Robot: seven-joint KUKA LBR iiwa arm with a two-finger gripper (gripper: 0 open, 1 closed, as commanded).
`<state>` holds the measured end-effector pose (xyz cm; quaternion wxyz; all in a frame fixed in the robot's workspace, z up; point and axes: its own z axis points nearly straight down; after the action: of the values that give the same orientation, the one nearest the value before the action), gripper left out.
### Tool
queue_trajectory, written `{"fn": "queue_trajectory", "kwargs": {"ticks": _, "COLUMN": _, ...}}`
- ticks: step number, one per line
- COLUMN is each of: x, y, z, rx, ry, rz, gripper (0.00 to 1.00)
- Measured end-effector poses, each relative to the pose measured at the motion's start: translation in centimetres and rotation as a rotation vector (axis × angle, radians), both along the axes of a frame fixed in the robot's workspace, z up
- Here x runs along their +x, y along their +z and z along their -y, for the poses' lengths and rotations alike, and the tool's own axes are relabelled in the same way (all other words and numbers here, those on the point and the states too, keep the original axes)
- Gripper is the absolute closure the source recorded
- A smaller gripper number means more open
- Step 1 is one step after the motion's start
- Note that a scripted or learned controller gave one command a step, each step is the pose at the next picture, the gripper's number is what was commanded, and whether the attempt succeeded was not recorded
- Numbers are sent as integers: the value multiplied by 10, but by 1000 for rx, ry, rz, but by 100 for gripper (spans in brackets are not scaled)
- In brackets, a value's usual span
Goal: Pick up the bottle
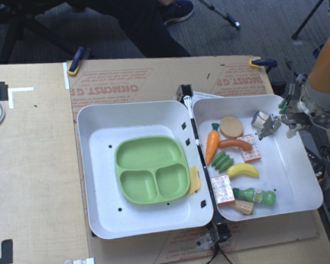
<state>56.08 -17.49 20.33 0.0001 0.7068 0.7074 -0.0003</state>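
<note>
1. Two shallow white bins sit side by side on the tabletop [34, 181]: the left bin [94, 161] and the right bin [296, 176], touching along their shared edge.
2. One green divided plate [152, 169] lies in the middle of the left bin, with three compartments; a small yellow piece [194, 180] rests just beside the plate at its 3 o'clock edge.
3. One green bottle [254, 195] lies on its side in the right bin, toward 6 o'clock of that bin, near the front wall. It is untouched and well apart from the claw.
4. Around the bottle: one tan block [243, 207] touching it at 7 o'clock, and one red-and-white packet [222, 189] just beside it at 9 o'clock.
5. Further up the right bin: one banana [243, 170], one green vegetable [222, 162], one carrot [211, 145], one red sausage [235, 144] lying over a second red-and-white packet [252, 153], and one round tan bun [231, 127] at 12 o'clock of the group.
6. One claw [267, 127] reaches in from 3 o'clock, hanging over the upper right part of the right bin, at 1 o'clock from the bottle. Its dark fingers stand slightly apart with nothing between them.
</note>
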Motion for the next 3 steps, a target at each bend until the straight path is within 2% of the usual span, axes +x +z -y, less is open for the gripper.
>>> {"fn": "queue_trajectory", "kwargs": {"ticks": 1, "x": 1, "y": 10, "z": 0, "rx": -1, "ry": 1, "rz": 1, "gripper": 100}}
{"fn": "queue_trajectory", "kwargs": {"ticks": 2, "x": -51, "y": 57, "z": 5, "rx": 0, "ry": 53, "rz": 0, "gripper": 100}}
{"fn": "queue_trajectory", "kwargs": {"ticks": 3, "x": -82, "y": 46, "z": -11, "rx": 0, "ry": 135, "rz": 0, "gripper": 100}}
